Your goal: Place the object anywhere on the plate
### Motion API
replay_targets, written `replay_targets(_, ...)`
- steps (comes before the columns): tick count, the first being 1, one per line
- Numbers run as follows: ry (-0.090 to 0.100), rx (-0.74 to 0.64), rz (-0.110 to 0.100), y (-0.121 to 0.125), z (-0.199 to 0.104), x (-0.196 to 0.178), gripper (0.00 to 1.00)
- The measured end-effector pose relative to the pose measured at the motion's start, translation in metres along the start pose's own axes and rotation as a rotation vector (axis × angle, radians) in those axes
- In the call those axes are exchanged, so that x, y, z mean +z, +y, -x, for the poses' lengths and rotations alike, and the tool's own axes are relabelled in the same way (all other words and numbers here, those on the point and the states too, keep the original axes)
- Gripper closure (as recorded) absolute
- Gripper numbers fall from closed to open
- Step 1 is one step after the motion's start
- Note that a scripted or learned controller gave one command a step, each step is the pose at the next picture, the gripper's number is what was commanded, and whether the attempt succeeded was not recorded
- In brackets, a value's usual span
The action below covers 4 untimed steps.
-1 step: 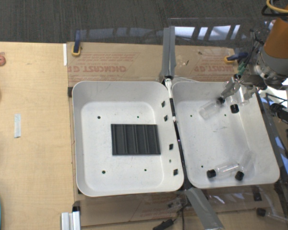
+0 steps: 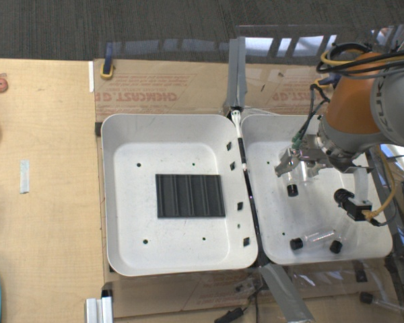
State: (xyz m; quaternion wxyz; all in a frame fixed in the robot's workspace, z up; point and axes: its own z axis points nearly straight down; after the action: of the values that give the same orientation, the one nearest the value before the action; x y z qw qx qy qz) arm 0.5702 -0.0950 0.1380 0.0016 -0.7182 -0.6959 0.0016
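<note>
The plate (image 2: 190, 195), a dark ribbed rectangle, lies flat in the middle of the left bin (image 2: 121, 247). My gripper (image 2: 293, 177) hangs low over the left half of the right bin (image 2: 273, 247), pointing down, with a small black piece (image 2: 291, 190) at its lower end. Whether that piece is held or simply lies on the bin floor is unclear. A clear tube-like object (image 2: 320, 235) rests near the right bin's front edge, between two small black pieces (image 2: 295, 243) (image 2: 335, 246). The gripper sits well to the right of the plate, across the wall between the bins.
The grey arm with its orange band (image 2: 353, 103) and its cables (image 2: 343, 52) reach in over the right bin's back right. A black fitting (image 2: 349, 204) hangs off the wrist. Cardboard (image 2: 161, 89) lies behind the bins, and a wooden bench top (image 2: 40, 180) extends to the left.
</note>
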Motion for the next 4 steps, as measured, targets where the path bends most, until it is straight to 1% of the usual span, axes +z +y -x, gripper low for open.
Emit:
replay_targets(1, -0.001, -0.029, 0.002, -0.027, -0.081, -0.052, 1.0)
replay_targets(2, -0.001, -0.05, 0.001, -0.032, -0.137, -0.052, 1.0)
replay_targets(3, -0.002, -0.001, -0.001, -0.07, -0.205, -0.032, 1.0)
replay_targets(4, -0.004, -0.375, 0.002, -0.038, -0.312, -0.151, 1.0)
